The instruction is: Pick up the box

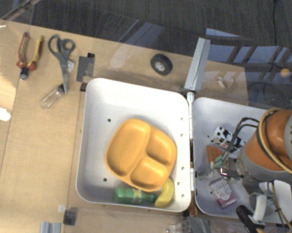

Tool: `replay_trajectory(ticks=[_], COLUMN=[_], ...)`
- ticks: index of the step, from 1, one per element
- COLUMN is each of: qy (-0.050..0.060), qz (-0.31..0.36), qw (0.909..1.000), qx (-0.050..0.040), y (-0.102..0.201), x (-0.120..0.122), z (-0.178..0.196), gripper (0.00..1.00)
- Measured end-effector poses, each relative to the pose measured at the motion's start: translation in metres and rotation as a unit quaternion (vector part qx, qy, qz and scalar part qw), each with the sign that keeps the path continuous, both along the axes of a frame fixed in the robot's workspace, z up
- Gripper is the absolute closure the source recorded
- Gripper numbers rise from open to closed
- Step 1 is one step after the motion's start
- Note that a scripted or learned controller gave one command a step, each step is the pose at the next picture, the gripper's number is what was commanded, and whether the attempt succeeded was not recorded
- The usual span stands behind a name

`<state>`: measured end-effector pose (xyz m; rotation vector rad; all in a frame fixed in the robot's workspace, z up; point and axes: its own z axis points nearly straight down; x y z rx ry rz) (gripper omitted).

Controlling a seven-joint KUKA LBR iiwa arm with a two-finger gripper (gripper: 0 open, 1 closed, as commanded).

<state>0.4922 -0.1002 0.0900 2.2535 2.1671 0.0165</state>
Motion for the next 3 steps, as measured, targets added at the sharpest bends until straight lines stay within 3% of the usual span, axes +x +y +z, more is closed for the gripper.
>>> replay_trajectory(ticks=[1, 2, 3], qy=[-0.005, -0.005, 0.006], qz=[0.001, 0.001, 0.093], qw=[1.0, 1.0, 0.9957], qx=[-0.0018, -0.0018, 0.0003], y=[-0.001, -0.001, 0.002], x=[0.004, 0.004, -0.003], z=[0.012, 0.012, 0.04], gripper=[1.0, 0.0, 0.0])
